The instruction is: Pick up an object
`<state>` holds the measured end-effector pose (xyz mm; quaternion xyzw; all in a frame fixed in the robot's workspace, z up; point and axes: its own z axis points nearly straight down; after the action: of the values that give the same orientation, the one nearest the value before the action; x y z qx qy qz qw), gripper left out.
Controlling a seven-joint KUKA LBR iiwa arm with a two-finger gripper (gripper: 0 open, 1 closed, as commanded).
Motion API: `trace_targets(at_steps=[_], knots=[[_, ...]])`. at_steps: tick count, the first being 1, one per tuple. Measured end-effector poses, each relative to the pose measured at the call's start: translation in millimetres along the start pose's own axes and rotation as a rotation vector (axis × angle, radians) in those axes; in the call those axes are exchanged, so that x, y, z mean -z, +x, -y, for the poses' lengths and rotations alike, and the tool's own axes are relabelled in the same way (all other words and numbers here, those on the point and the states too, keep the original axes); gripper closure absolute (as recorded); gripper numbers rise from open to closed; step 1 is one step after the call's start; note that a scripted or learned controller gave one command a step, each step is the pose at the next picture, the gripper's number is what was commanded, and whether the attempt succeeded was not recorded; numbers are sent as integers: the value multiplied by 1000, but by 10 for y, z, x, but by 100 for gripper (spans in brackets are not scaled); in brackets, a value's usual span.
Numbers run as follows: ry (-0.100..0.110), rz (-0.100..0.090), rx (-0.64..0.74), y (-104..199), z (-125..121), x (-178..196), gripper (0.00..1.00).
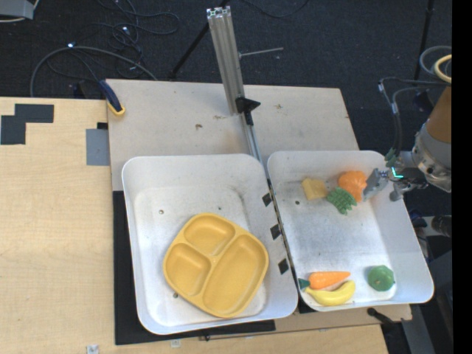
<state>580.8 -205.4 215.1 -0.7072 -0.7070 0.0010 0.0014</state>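
Note:
The right bin [335, 238] holds several toy foods: an orange fruit [352, 181], a green leafy piece [341, 200] touching it, and a pale yellow chunk [314, 189] near the far side. Along the near edge lie a carrot [329, 279], a banana [332, 294] and a green round piece [380, 277]. My gripper [385, 182] hangs at the bin's far right rim, just right of the orange fruit, with its fingers apart and nothing between them.
The left bin [147, 190] holds a yellow divided tray [216, 264]. A metal post [228, 57] rises behind the bins. The arm's wrist [435, 150] sits beyond the right bin's right wall. Wooden benchtop lies at the left.

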Motion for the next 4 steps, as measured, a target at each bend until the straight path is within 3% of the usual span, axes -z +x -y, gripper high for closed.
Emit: trace_targets(at_steps=[1, 3, 4], knots=[[-3, 1, 0, -1, -7, 12, 0], [2, -1, 4, 19, -71, -1034, 0], [-5, 0, 2, 14, -98, -1217, 0]])
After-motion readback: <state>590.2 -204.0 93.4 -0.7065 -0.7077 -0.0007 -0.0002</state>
